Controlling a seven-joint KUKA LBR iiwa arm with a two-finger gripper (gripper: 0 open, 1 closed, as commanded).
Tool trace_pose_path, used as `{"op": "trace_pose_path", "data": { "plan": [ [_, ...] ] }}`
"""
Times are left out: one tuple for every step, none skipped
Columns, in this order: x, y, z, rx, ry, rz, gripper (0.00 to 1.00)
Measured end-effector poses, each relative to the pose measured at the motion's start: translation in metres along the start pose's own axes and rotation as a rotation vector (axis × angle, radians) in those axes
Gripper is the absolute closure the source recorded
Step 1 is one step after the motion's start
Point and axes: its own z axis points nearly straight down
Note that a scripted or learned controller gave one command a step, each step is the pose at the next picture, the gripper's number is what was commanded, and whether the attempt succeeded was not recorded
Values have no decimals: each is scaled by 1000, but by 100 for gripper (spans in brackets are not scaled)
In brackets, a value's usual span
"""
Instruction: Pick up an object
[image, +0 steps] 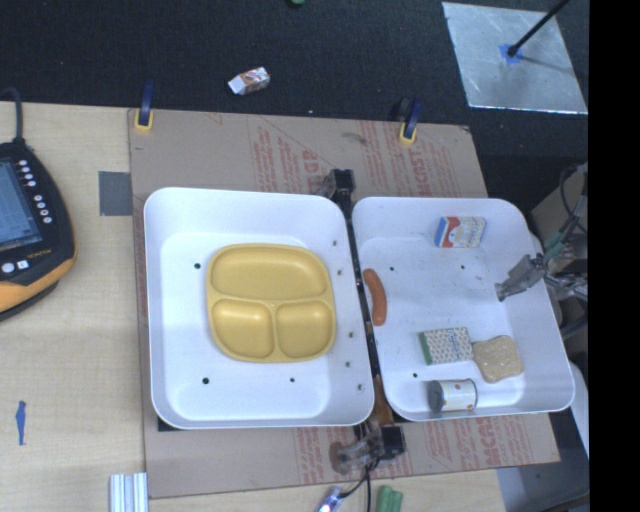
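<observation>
Reaching in from the right, the tool (517, 278) hangs over the right bin's (400, 222) right side; whether it is open or closed cannot be told. Below it lie a tan biscuit (497, 357), green packet (445, 345), small can (452, 395), sausage (377, 296) and carton (460, 232). A yellow tray (271, 301) fills the left bin (170, 330)

Dark floor (300, 50) beyond wooden bench (70, 380); cardboard sheet (300, 150) clamped on top.
</observation>
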Motion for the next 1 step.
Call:
{"op": "trace_pose_path", "data": {
  "plan": [
    [60,-11,116,1,0,-3,0]
  ]
}}
